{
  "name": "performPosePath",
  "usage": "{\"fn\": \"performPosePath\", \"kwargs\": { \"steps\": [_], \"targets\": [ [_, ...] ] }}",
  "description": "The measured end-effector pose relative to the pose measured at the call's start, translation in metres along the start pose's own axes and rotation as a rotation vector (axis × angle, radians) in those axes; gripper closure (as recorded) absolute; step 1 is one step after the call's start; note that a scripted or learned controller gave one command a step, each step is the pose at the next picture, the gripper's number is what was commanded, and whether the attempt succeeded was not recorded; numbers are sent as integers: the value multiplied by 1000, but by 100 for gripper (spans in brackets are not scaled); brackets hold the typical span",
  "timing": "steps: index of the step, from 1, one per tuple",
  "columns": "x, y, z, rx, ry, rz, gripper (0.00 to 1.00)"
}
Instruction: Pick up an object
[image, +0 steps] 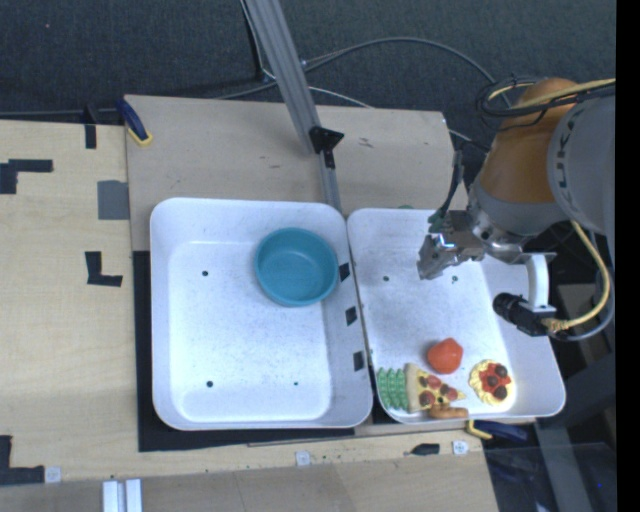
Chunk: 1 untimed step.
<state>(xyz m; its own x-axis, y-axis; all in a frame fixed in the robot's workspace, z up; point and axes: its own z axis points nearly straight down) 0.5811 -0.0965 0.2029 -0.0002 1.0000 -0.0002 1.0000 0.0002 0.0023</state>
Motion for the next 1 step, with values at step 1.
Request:
{"fn": "performPosePath", "kwargs": {
  "steps": [1],
  "targets": [
    [0, 2, -42, -1, 0, 0, 100]
  ]
}}
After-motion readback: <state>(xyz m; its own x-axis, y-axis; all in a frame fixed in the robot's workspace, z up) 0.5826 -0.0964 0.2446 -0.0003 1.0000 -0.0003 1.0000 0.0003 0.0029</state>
